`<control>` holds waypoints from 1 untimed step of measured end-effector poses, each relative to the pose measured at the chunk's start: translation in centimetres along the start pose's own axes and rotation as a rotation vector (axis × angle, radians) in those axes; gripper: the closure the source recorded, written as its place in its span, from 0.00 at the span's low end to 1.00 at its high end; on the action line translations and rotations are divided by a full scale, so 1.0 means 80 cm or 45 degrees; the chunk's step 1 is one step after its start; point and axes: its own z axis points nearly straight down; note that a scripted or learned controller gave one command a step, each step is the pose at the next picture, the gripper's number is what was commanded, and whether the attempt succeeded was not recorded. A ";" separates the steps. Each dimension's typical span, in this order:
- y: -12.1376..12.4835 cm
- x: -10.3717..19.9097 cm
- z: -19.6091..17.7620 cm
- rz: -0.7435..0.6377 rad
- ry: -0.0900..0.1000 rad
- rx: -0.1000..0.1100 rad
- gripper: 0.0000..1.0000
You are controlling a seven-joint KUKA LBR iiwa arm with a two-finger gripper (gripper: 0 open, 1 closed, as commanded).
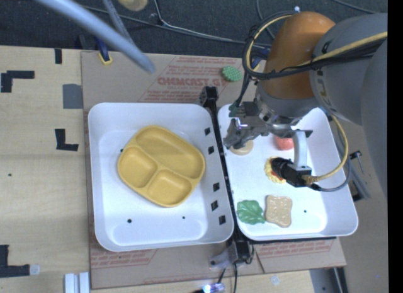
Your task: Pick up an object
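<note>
Two white bins sit side by side on my bench. I see a yellow divided plate (pixel 161 166) lying in the left bin (pixel 104 222), tilted a little toward the far left corner. The arm's orange band (pixel 296 49) hangs over the far part of the right bin (pixel 337 222), and the gripper (pixel 239 135) is down low near that bin's far left corner, right by the divider between the bins. I cannot tell from this angle how its jaws stand, or whether anything is between them. Just below the gripper I see a small cream round piece (pixel 242 149) on the bin floor, touching or nearly touching the gripper. A pink piece (pixel 284 142) lies just to its right, partly hidden by the wrist. Nearer to me are a yellow item (pixel 273 171), a green leaf (pixel 250 212) and a tan cracker (pixel 279 210), the last two just beside each other. A green ball (pixel 232 73) rests on the cardboard beyond the bins.
</note>
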 end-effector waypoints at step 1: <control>-0.025 0.072 0.006 -0.002 0.001 0.000 1.00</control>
